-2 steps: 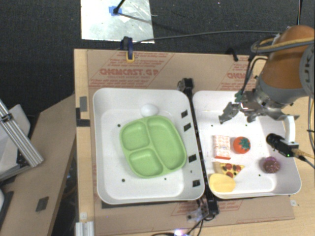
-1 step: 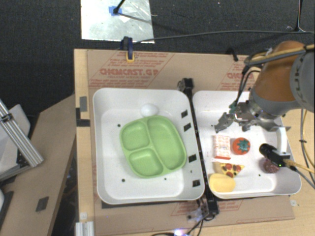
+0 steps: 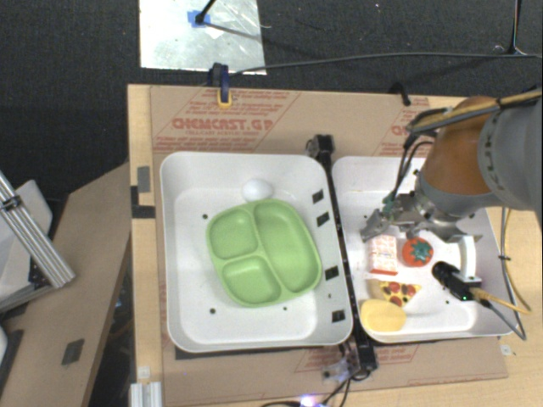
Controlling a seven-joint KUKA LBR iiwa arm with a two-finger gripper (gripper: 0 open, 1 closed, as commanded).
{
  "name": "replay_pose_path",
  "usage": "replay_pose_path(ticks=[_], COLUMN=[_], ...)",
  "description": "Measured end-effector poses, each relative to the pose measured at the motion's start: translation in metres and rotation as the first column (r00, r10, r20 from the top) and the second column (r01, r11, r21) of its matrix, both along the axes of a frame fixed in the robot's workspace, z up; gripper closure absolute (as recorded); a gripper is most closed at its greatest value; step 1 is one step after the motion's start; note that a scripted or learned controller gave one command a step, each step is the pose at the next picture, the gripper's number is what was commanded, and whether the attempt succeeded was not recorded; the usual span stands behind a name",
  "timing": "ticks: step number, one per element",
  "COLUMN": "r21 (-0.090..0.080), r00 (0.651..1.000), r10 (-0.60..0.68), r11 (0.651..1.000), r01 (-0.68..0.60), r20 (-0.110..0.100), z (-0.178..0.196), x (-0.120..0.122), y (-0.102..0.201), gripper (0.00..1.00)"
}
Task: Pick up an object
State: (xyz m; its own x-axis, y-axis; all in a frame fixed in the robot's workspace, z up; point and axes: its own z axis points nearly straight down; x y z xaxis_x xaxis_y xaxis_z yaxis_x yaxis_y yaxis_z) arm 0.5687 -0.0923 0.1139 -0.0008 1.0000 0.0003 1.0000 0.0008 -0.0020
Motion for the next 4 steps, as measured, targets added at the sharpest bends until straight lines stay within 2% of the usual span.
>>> replay_pose_path(ticks=[1, 2, 4], r21=[0.0, 0.0, 0.0], r00=[1.0, 1.0, 1.0], r10=[0.0, 0.0, 0.003], r11=[1.0, 1.0, 1.0], r01=[0.0, 0.0, -0.003], r20=[0.002, 0.004, 0.006], z=[-0.03, -0.019, 0.07], x=[0.001, 0.001, -0.004], y=[0.0, 0.0, 0.006], gripper=[0.0, 1.0, 1.0])
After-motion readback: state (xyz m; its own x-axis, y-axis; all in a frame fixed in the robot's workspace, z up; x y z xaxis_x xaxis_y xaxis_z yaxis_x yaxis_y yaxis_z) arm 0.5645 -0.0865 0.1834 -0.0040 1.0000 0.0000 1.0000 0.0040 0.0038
